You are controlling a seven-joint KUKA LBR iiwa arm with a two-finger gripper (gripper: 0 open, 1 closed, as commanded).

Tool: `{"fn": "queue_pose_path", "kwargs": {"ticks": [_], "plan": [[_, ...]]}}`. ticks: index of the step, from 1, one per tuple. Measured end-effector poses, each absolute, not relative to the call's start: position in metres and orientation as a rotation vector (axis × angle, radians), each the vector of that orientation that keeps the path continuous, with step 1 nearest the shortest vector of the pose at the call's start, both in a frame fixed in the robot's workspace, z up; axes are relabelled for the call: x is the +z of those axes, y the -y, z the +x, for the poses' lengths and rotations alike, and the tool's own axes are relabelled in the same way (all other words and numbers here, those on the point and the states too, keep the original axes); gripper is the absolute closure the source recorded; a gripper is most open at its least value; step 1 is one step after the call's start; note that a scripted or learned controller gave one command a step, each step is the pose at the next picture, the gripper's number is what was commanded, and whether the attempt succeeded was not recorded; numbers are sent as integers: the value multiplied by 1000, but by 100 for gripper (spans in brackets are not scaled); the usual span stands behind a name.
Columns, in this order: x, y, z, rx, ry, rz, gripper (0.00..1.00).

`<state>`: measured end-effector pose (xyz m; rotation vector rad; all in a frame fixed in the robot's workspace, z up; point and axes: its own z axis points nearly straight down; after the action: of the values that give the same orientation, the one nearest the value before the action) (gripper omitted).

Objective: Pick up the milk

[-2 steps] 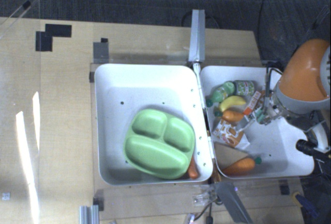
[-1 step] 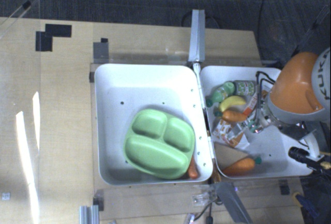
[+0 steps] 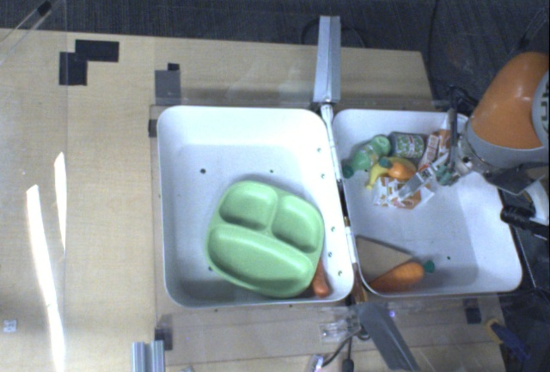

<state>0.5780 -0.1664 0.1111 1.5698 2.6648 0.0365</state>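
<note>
- Hovering at three o'clock, the gripper sits over the right bin; finger state unclear.
- Milk carton lies just beside it, at nine o'clock.

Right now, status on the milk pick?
Arm over right bin's far corner. Milk carton lying among clustered items, not held. Carrot apart, near front.
</note>
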Motion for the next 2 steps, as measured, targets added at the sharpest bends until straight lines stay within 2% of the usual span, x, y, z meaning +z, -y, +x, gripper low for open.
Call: {"fn": "queue_pose_path", "kwargs": {"ticks": [1, 2], "plan": [[119, 187, 625, 28, -2696, 1617, 0], [105, 162, 595, 11, -2615, 1702, 0]]}}
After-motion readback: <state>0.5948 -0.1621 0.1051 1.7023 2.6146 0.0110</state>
